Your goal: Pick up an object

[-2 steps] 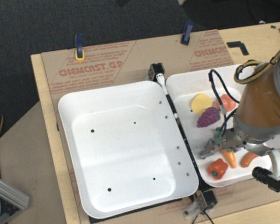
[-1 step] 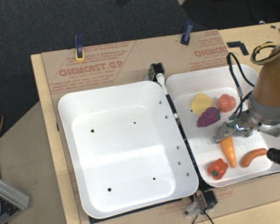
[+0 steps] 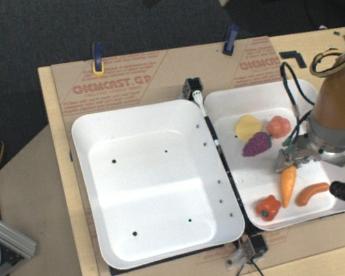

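The right bin (image 3: 231, 157) holds several toy foods. A yellow lemon (image 3: 248, 126), a pink-red round fruit (image 3: 279, 126) and a purple bunch of grapes (image 3: 257, 145) lie at its far side. An orange carrot (image 3: 289, 186), a red pepper (image 3: 268, 207) and an orange-red sausage-shaped piece (image 3: 313, 192) lie near its front. My gripper (image 3: 292, 157) hangs low over the bin, right at the carrot's upper end and just right of the grapes. The wrist hides whether it touches the carrot.
The left bin (image 3: 101, 179) stands beside the right one, with a raised rim between them (image 3: 217, 153). Both rest on a cardboard sheet (image 3: 148, 72) held by clamps. The arm's body covers the right bin's right edge.
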